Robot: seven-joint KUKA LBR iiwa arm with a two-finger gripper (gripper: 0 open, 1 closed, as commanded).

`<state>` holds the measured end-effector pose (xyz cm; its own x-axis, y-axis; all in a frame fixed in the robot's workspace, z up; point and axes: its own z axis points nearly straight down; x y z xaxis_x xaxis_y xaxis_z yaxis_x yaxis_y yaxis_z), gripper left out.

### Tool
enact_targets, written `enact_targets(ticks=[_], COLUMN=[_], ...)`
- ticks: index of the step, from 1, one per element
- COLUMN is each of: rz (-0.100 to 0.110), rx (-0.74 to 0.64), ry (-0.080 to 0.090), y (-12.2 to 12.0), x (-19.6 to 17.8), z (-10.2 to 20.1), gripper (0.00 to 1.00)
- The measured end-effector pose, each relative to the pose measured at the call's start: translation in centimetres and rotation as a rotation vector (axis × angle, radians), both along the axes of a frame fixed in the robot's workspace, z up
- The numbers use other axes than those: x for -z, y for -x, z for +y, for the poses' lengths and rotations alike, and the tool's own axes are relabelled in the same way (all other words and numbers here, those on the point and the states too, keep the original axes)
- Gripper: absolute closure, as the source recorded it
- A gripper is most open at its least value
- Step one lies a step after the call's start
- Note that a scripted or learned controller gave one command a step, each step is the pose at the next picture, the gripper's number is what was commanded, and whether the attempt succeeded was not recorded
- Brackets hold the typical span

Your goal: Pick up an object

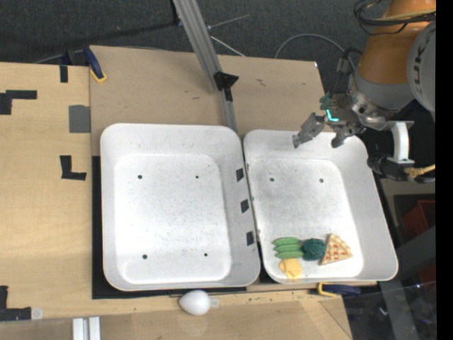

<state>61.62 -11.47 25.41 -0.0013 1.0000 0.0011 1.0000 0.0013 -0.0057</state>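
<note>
My gripper [323, 136] hangs over the far rim of the right bin [368, 190], its two fingers spread open with nothing between them. Near that bin's front edge lie several small toys close together: a green pea pod [287, 246], a dark green broccoli piece [312, 247], a yellow piece [290, 266] and a pizza slice [335, 250]. These toys sit well apart from the gripper, toward the front of the bin.
The left bin [170, 204] stands beside the right one. A white egg-shaped object [195, 302] rests on the bench just in front of the left bin. A grey metal pole [205, 44] slants down to the gap between the bins at the back.
</note>
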Motion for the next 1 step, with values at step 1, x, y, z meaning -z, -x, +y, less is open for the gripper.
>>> enact_targets(ticks=[1], rz=[-0.004], rx=[-0.001], ry=[0.001], y=[-0.08], x=[-0.23], z=[0.0], gripper=[0.0])
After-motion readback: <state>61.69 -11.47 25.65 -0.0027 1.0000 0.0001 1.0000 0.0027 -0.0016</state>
